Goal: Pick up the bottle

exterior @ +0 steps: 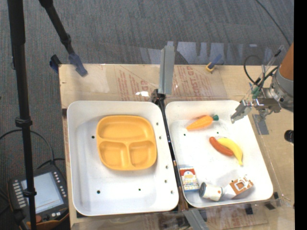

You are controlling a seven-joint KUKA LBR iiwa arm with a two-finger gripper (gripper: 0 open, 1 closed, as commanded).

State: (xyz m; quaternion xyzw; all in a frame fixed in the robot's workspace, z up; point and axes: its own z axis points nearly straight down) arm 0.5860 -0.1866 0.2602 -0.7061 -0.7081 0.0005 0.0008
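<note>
On the tabletop (115,83) two shallow white bins stood side by side. The left bin (81,186) held one thing, a yellow-orange divided plate (127,143) with three compartments, lying flat in the upper middle part. The right bin (259,166) held more things: an orange carrot (200,123) with a green end near its far side, a red sausage (221,146) touching a yellow banana (232,149) in the middle, and, along the near edge, a small red and white carton (190,178), then the bottle (210,191), white with a dark end, lying on its side, and just beside it a small white and orange box (241,186) whose print was too small to read. The gripper (245,109) hung over the far right corner of this bin, well apart from the bottle; nothing was seen between its parts, and how far it was open I could not tell. The arm (288,75) was cut off by the right edge.
</note>
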